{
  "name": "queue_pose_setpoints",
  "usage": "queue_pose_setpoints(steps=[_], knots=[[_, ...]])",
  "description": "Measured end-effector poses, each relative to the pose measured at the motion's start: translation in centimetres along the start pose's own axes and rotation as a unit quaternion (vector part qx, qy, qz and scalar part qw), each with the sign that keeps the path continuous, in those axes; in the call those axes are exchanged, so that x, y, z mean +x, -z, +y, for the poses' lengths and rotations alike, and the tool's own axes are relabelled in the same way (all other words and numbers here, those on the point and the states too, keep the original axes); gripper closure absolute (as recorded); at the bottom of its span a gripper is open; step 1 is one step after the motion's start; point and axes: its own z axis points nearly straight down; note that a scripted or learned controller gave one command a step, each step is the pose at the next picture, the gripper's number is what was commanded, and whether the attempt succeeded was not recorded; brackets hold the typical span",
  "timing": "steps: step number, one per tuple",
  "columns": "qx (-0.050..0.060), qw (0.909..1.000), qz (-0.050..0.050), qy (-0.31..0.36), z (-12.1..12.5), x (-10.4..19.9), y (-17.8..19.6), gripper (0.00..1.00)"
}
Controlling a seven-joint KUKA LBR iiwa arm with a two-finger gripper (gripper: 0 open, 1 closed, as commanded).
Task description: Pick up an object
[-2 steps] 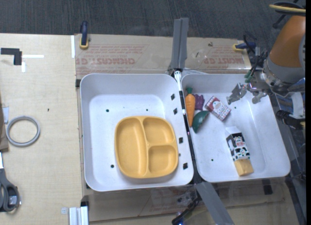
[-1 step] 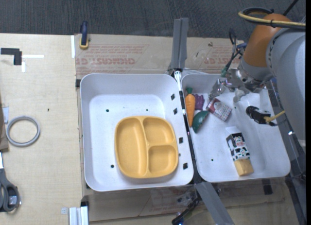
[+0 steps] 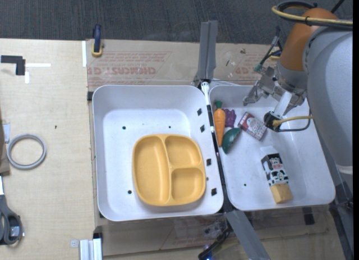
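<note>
- A grey tape ring (image 3: 26,151) lies flat on the wooden bench (image 3: 50,101) at the far left of the frame, with dark scissors (image 3: 9,226) below it at the lower left edge.
- A small blue clamp (image 3: 97,40) stands at the upper left, at the corner of a cardboard sheet (image 3: 146,62) behind the bins.
- The left bin (image 3: 112,118) holds a yellow divided plate (image 3: 169,169), lying flat in its lower middle part, three compartments facing up.
- Where the two bins meet, an orange carrot (image 3: 219,123) lies lengthwise just inside the right bin (image 3: 314,163), with a purple piece (image 3: 228,116) touching its upper right side and a dark green item (image 3: 230,139) just below it.
- A small red and white packet (image 3: 252,126) lies tilted near the carrot, toward the middle of the right bin.
- A carton with a black and white cow pattern (image 3: 276,178) lies in the lower middle of the right bin, well apart from the packet.
- The gripper (image 3: 273,97) hangs over the upper right part of the right bin, above and to the right of the packet; whether it is spread or closed cannot be told, and nothing is seen in its grasp.
</note>
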Motion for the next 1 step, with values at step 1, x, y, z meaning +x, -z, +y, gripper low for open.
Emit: queue_pose_setpoints(steps=[1], knots=[[-0.005,0.9734,0.003,-0.229,-2.18,1.75,-1.64,0.00]])
